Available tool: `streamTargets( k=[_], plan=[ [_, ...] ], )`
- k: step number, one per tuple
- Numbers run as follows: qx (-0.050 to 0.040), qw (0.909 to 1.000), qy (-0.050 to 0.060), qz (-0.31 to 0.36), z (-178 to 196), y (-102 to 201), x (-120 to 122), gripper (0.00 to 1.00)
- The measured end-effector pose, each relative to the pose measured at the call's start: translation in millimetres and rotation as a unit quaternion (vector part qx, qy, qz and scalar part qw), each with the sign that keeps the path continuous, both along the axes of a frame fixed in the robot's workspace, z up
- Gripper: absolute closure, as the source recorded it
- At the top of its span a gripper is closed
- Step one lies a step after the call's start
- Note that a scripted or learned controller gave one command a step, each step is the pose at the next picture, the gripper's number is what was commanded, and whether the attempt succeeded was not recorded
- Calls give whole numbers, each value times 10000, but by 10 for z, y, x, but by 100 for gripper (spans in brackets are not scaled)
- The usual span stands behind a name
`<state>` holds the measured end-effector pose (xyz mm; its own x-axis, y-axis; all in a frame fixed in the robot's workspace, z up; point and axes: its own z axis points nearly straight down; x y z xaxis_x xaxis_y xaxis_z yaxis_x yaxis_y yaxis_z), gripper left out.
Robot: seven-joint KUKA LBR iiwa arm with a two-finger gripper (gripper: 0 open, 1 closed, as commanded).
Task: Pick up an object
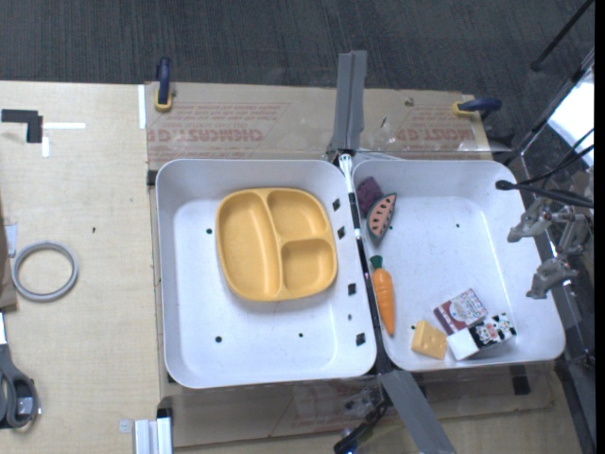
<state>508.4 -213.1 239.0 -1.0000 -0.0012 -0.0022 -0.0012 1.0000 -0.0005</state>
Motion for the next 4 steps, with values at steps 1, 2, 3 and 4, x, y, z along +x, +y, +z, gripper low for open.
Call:
streamTargets(
  k=[1,2,3,4],
  plan=[
    [3,9911,10,-1329,-1087,595,413,0],
    [1,9947,8,-1024,-1115,872,309,0],
    [1,9749,-3,-2226,-1470,1213,978,0],
    [1,8985,-4,-4390,-1467,1157,1251,0]
  ],
)
